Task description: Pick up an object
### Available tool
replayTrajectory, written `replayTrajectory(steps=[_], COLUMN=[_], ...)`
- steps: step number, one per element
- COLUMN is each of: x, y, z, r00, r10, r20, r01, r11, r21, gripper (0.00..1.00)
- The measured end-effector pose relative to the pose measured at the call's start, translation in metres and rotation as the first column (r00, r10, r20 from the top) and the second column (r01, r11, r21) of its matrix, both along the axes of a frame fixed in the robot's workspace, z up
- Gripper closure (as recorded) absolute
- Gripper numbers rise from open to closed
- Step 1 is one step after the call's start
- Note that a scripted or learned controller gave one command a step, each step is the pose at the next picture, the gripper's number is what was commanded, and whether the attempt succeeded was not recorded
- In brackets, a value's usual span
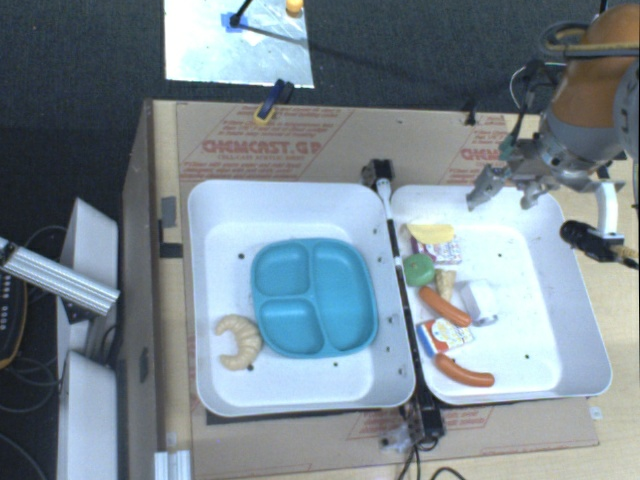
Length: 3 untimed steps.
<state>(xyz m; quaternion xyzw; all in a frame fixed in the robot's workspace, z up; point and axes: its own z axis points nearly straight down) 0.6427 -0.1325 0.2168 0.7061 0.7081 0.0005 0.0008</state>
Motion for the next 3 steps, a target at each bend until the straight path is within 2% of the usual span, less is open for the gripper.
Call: replayTrajectory(steps=[1, 2, 3], x=[-0.073, -0.105, -0.056], y=[0.029, 0.046, 0.049], z=[-0.095, -0.13, -0.132], r00=[1.0, 1.0, 1.0], r10=[-0.001, -0.005, 0.0], r20=[-0.005, 0.008, 0.001], r01=[0.001, 0.005, 0.0], r11=[1.0, 1.0, 1.0], r21=[0.001, -0.005, 0.001], gripper=[0.0, 0.0, 0.0])
